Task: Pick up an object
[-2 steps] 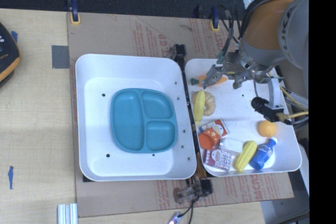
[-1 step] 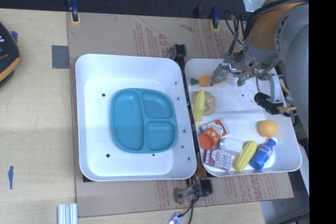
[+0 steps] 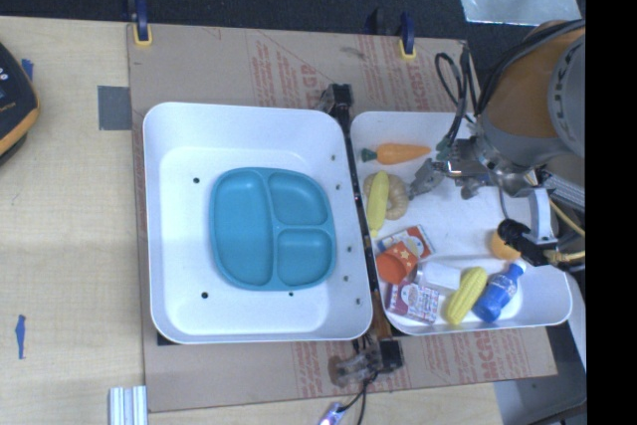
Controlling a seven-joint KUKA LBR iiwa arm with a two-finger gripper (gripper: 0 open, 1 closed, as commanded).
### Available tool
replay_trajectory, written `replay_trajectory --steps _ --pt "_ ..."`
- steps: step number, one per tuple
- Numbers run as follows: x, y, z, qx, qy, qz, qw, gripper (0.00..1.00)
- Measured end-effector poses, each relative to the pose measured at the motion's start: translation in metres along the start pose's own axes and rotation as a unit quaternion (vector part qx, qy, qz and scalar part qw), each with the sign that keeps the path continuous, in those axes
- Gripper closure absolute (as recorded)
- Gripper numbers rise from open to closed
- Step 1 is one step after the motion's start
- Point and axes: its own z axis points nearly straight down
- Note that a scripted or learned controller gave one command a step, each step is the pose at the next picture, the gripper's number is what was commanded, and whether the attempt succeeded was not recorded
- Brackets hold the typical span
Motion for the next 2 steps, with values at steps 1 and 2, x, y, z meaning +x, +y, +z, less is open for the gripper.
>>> replay_trajectory --steps 1,2 --pt "0.031 -0.063 0.039 -0.005 0.0 0.001 1.0 0.0" --pt "0.003 -0.018 0.042 -0.001 0.0 0.001 1.0 0.0"
